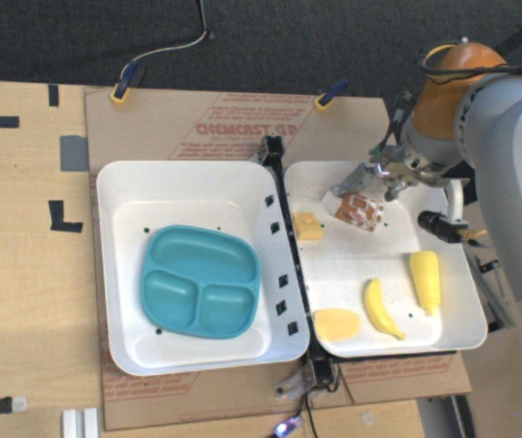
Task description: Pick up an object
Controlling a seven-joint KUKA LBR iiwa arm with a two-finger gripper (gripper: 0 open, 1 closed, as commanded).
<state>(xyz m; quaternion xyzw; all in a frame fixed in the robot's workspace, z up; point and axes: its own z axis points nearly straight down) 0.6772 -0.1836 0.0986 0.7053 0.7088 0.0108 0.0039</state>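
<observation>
Grey and orange, my arm reaches into the right bin [443, 336] at upper right of frame; my claw [368, 188] hangs over a red-and-white packet [360, 212]. Whether it grips, I cannot tell. Nothing appears lifted; banana [382, 309] waits below.

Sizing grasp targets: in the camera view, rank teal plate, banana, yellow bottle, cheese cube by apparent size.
1. teal plate
2-3. yellow bottle and banana look alike; unranked
4. cheese cube
</observation>
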